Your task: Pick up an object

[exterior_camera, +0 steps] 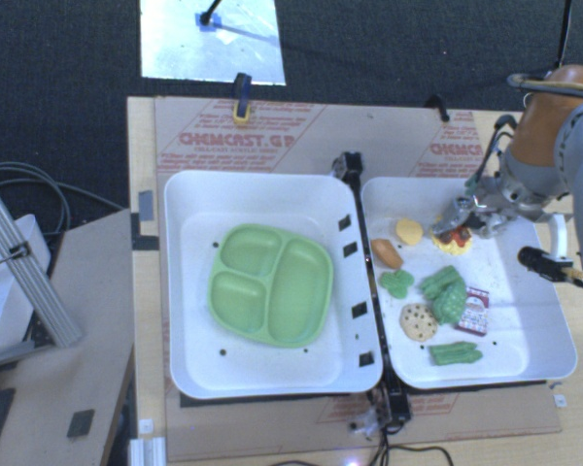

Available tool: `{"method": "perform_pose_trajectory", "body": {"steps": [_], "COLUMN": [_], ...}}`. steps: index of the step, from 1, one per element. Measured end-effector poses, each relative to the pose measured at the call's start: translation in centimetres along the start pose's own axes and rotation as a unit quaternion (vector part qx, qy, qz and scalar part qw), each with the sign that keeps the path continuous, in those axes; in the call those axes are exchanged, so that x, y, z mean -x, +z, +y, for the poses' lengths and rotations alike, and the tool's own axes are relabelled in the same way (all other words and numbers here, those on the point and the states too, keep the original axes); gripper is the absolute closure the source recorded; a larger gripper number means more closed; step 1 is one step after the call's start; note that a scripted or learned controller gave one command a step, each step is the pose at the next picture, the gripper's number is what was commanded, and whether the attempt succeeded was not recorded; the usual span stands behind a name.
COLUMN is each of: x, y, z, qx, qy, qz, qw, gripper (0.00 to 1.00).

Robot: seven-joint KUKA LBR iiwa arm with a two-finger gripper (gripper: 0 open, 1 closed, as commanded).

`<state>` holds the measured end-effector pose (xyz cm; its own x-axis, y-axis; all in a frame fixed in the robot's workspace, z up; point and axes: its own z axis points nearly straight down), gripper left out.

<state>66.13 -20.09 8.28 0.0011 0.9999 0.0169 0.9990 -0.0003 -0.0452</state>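
1. The gripper [463,223] is hanging low over the right bin [554,357], at about 1 o'clock from the bin's centre. Whether it is open or closed, and whether it is gripping anything, I cannot tell from this slant.
2. A yellow-and-red toy [454,244] is lying right under the gripper, at roughly 12 o'clock in that bin. It is looking like the likeliest thing to pick.
3. It is probably a small play-food piece: light, stiff plastic, smooth and a bit slippery, not fragile. I am judging that a hold across its narrow middle, pressed down close to the bin floor, is suiting it best, since a glancing pinch is likely to flick it away.
4. A yellow round piece [409,231] is sitting near, at 9 o'clock from the toy. An orange piece [387,253] is lying further out at 8 o'clock, close to the bin's wall.
5. Around 6 o'clock from the toy, apart from it, a green leafy toy [444,294], a small green piece [397,282], a red-and-white packet [475,311], a cookie [418,322] and a green bean pod [455,353] are lying loosely grouped.
6. Nothing is crowding the toy directly, so a straight descent is looking unobstructed.
7. The left bin [189,357] is holding a green divided plate [272,284], well apart at 9 o'clock on the counter [272,129].
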Motion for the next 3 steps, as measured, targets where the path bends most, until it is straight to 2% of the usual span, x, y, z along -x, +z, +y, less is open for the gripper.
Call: {"method": "perform_pose_trajectory", "body": {"steps": [1,2,3], "x": [0.5,0.5,-9.9], "y": [-0.2,-1.5,-13.9], "z": [0.7,0.8,-3.5], "qx": [0.022,0.026,0.029], "qy": [-0.001,-0.003,-0.007], "qz": [-0.009,-0.010,-0.007], "qw": [0.9997,0.9996,0.9995], "gripper": [0.00,1.00,1.00]}}
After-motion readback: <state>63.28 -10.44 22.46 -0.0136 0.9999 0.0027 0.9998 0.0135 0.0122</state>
